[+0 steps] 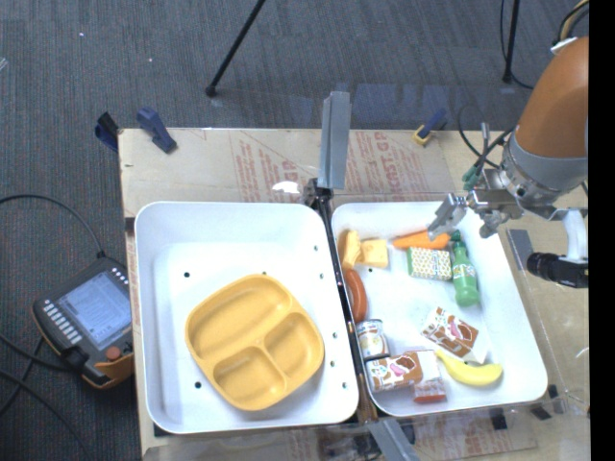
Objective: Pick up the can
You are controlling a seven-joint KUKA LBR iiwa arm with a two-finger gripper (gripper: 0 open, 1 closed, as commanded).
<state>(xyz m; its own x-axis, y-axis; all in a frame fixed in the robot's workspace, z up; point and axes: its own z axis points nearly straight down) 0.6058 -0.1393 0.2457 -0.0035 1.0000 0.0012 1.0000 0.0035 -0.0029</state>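
Note:
The can (370, 338) is small, with a silver top and a brown label. It stands in the right bin (514, 329), near that bin's left wall and toward the front. My gripper (466, 220) hangs over the right bin's far right part, above the carrot (423, 241) and the top of the green bottle (465, 275). Its fingers (443, 218) are spread open with nothing between them. The can is well apart from the gripper, down and to the left of it.
A sausage (356, 294) and a brown carton (404, 371) crowd the can. Yellow blocks (363, 251), a green packet (430, 263), a snack box (452, 332) and a banana (471, 370) share that bin. A yellow divided plate (255, 342) lies in the left bin (159, 257).

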